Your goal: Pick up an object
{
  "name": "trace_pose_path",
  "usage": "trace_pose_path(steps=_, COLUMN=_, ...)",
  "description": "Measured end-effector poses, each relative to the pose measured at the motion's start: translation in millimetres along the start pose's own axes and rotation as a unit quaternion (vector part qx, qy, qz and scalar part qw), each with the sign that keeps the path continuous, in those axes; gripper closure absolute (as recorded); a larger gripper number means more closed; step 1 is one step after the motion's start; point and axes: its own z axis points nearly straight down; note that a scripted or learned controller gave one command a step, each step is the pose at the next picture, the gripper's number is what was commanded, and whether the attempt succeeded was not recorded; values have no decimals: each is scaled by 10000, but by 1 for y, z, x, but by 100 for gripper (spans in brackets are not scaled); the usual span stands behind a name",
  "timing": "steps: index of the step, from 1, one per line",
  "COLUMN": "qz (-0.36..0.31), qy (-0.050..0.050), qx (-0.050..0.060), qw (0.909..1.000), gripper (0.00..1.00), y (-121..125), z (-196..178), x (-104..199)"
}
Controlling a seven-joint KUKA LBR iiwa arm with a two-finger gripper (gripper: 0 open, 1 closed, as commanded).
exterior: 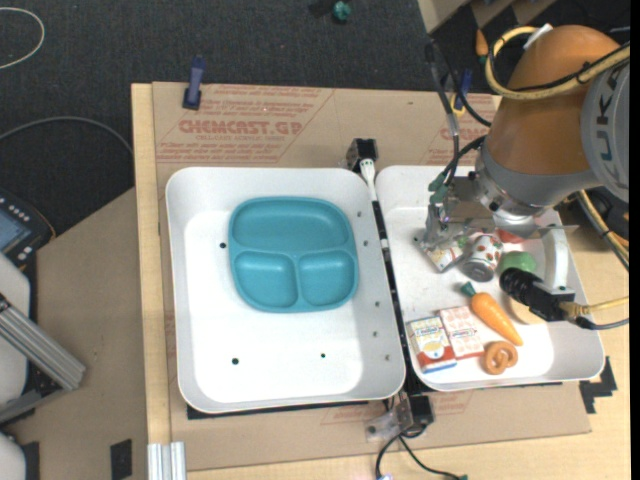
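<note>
My gripper [440, 236] hangs low over the upper middle of the right bin [400, 193], under the grey wrist and orange band. Right beside it, to its right, lies a silver and red can [481, 258], tipped on its side. Whether the gripper touches the can I cannot tell. A green rounded item [518, 264] sits just right of the can. An orange carrot [493, 314] lies below them. Two small cartons [446, 337] rest at the bin's front edge, with a brown pretzel-like piece [498, 357] next to them.
The left bin [200, 298] holds a teal divided plate [293, 252] in its upper half. Both bins stand on a cardboard sheet [250, 118]. The arm's body covers the right bin's upper right corner.
</note>
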Motion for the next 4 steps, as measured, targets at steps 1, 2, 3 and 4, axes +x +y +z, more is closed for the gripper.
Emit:
trace_pose_path(steps=1, qz=-10, qy=1, qx=2, qw=10000, gripper=100, y=-23, z=21, x=69)
trace_pose_path(steps=2, qz=15, qy=3, qx=-133, qw=9999, gripper=100, y=-58, z=-176, x=67)
trace_pose_path(steps=3, qz=28, qy=-8, qx=-124, qw=9999, gripper=100, y=-59, z=-299, x=55)
trace_pose_path(steps=4, qz=55, qy=-23, qx=10, qw=10000, gripper=100, y=-60, z=-211, x=12)
